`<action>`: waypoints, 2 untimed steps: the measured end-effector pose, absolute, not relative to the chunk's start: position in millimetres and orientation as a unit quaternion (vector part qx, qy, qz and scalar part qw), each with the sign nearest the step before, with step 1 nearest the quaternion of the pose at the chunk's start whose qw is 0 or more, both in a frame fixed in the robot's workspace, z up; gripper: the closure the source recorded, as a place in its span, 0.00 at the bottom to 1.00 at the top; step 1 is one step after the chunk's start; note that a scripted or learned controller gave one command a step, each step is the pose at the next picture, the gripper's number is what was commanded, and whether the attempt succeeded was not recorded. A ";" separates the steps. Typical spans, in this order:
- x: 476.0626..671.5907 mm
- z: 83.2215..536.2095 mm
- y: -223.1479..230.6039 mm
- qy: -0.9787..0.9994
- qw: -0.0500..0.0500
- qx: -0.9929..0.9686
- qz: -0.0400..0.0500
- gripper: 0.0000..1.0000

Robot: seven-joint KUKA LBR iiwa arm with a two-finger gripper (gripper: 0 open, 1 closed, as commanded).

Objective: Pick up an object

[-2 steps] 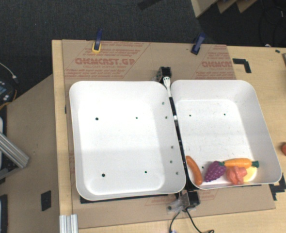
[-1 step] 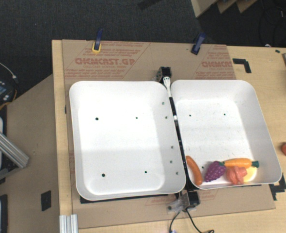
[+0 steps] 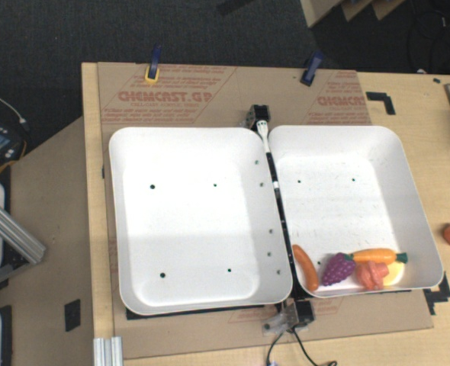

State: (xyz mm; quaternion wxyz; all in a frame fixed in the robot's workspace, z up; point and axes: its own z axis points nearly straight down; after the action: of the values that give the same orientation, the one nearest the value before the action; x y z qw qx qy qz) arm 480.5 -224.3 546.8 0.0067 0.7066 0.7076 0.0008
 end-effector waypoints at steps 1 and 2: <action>479.2 483.7 -223.5 0.707 -0.003 0.707 -0.002 1.00; 479.6 511.0 -224.3 0.707 0.004 0.707 0.001 1.00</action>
State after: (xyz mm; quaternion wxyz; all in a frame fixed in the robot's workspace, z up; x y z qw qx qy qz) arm 479.6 -224.3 511.0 0.0039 0.7069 0.7073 0.0008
